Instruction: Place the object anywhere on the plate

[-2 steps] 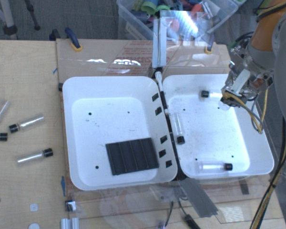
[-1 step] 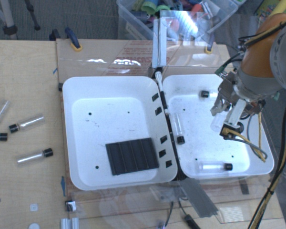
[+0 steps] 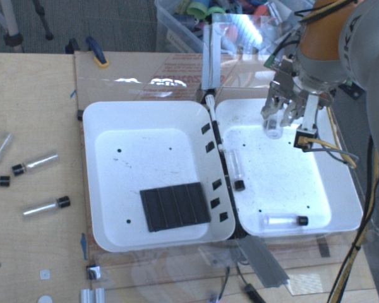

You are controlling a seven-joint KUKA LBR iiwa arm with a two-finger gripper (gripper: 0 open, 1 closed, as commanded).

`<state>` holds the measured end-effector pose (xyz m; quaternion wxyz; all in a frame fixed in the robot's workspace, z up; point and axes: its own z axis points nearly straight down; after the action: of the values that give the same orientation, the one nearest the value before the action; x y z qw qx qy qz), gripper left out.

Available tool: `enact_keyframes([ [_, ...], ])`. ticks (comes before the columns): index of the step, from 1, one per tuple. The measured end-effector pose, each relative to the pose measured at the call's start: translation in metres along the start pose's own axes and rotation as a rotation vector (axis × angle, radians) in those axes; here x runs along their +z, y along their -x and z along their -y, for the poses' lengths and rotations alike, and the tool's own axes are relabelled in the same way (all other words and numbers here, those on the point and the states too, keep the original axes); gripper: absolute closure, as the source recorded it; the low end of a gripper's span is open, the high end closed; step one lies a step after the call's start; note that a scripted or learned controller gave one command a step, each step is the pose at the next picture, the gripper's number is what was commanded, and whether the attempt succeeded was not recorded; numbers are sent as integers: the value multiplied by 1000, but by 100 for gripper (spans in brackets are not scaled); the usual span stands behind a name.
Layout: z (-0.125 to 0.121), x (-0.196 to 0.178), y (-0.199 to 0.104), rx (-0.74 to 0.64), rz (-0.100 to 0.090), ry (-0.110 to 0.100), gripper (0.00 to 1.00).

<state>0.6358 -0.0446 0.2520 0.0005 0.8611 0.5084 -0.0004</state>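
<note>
Nearest, 2 tubes (image 3: 284,220) were left in the right bin (image 3: 341,213); another tube (image 3: 273,127) was gripped by the gripper (image 3: 279,120), destined for the plate (image 3: 175,206).

One camera sits fixed above the bench (image 3: 31,106), looking down at a slant. It stands back enough to take in both white bins (image 3: 91,169) and the bench around them

Grey arm (image 3: 369,36), orange band, black-and-yellow cables.
</note>
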Motion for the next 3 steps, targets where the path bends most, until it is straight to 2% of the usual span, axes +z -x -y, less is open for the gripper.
enact_keyframes([
  [1, 68, 21, -42, -35, 1, -6, 100],
  [2, 185, 69, -30, 233, 3, -8, 100],
  [3, 145, 92, -99, 547, 2, -2, 100],
])
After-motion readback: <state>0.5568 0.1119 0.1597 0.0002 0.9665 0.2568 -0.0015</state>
